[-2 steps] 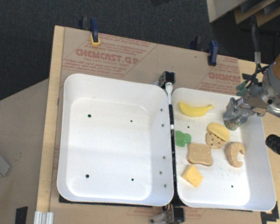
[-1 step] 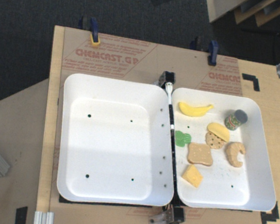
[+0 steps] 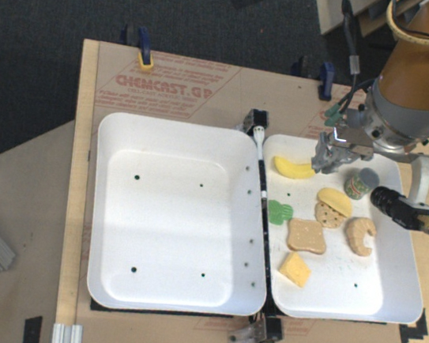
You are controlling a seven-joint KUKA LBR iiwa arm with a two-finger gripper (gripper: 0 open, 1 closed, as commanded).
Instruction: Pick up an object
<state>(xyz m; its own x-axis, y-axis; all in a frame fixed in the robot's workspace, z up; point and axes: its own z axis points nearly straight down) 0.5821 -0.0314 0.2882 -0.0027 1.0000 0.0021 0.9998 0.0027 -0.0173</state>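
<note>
Gripper low over the yellow banana at the far edge of the right bin

The grey arm's gripper (image 3: 326,161) hangs just beside the right end of the curved yellow plastic banana (image 3: 292,168), which lies near the far left corner of the right-hand shallow white bin (image 3: 395,301); from here I cannot tell how its tips are set. Nothing looks caught between them yet. To my eye the good move is to centre across the banana's narrow width, not its tip, drop straight down and close gently, because a curved toy can roll out sideways. The small grey-green cylinder (image 3: 361,183) sits near on the right, so keep clear of it. 5 other pieces lie nearer the front edge, among them the green leafy toy (image 3: 279,212) and the tan bread slice (image 3: 306,236).
</note>
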